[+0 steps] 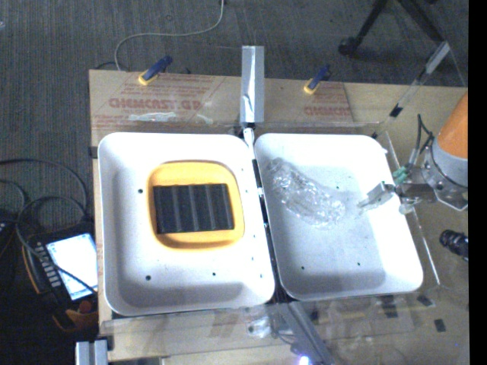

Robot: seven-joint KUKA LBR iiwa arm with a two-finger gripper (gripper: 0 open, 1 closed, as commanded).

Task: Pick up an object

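A yellow rectangular tray-like object (196,205) with a black ribbed centre lies flat in the middle of the left bin (122,280). A clear crinkled plastic item (304,194) lies in the right bin (358,280), stretching from its back left toward the centre. My gripper (375,197) hangs over the right bin's right side, pointing left, just to the right of the clear plastic item. Nothing shows in it. The arm's orange band (456,131) is at the frame's right edge.
A metal upright (252,82) stands at the back between the bins. Two blue-and-yellow clamps (154,70) hold the brown board behind them. A lit tablet (67,261) and cables lie on the floor at left. A chair base (388,6) stands at the back right.
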